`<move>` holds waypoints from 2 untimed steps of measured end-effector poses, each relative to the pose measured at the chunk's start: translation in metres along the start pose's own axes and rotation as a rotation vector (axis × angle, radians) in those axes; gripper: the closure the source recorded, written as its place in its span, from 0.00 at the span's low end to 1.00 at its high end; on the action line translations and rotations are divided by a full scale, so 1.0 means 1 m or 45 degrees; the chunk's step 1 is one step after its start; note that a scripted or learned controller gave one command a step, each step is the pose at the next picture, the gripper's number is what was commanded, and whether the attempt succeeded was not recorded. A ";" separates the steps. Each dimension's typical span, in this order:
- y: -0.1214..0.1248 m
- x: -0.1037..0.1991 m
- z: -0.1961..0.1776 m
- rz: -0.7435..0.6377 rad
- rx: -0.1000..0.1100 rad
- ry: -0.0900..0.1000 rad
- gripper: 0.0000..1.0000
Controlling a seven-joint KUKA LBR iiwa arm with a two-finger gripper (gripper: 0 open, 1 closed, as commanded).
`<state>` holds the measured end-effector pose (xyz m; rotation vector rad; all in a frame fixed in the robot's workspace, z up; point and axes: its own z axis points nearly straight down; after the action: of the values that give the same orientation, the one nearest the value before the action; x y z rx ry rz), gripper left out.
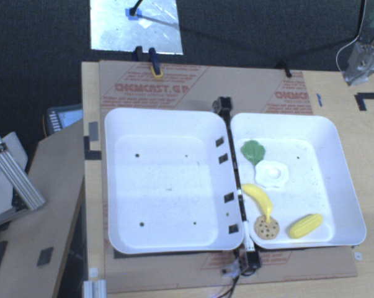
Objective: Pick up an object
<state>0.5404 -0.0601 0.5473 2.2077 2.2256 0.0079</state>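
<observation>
— What's in the two bins?

— The left bin is a shallow tray of smooth white plastic with rounded corners and a few small dark holes in its floor. The right bin is the same shape and carries all the pickable things, gathered in its left and lower part.

— Which things?

— Five toy foods. A flat green lettuce leaf with a wavy outline lies highest, near the seam between the bins. Just below it sits a fried egg, a glossy white blob with a pale raised yolk; I cannot tell whether the two touch. Below that is a curved yellow banana, smooth-skinned, its lower tip reaching a round tan cookie dotted with dark chips. To the right of the cookie, a little apart, lies a stubby yellow corn cob with a bumpy surface, tilted.

— And the tool?

— The tool is in the upper right of the frame, a grey metal piece with a thin looped cable, well apart from the bins and the food. I cannot tell whether it is wide or narrow, and nothing is seen in it.

— What do the bins rest on?

— A tabletop of pale wood, covered by a brown cardboard sheet with red lettering. Small black clips run along the seam between the bins. A crinkled, shiny foil square lies on the dark carpet at upper left, and a ribbed aluminium rail slants in at the left edge.
</observation>
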 end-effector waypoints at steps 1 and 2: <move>-0.019 0.079 0.013 -0.006 0.010 0.004 1.00; -0.038 0.171 0.012 -0.007 0.009 0.005 1.00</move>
<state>0.5013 0.1108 0.5349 2.2067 2.2375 0.0044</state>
